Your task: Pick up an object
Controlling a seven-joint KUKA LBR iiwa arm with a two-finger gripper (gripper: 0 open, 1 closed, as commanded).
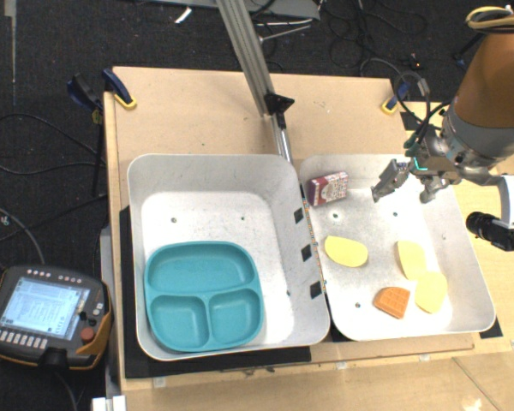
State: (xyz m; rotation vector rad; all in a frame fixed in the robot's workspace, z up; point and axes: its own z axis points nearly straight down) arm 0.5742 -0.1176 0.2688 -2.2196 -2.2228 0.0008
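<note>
You have a tan bench (197,118) on dark, cable-strewn floor (43,41), two white bins (210,178), a teal tray (206,296) left. The gripper (409,181) hangs open, empty, above the right bin's far side, near the carton (327,188).

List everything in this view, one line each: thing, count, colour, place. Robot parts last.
Bins: 2, white, side by side on the bench.
Divided tray: 1, teal, in the left bin, near corner.
Small carton: 1, maroon and white, right bin, far left corner.
Yellow pieces: 3, yellow, right bin, middle and near right.
Orange piece: 1, orange, right bin, near edge.
Pendant: 1, grey with lit screen, floor at left.
Clamps: 2, blue and yellow, the bench's far corners.
Gripper: 1, grey, fingers open, above the right bin's far side.
</note>
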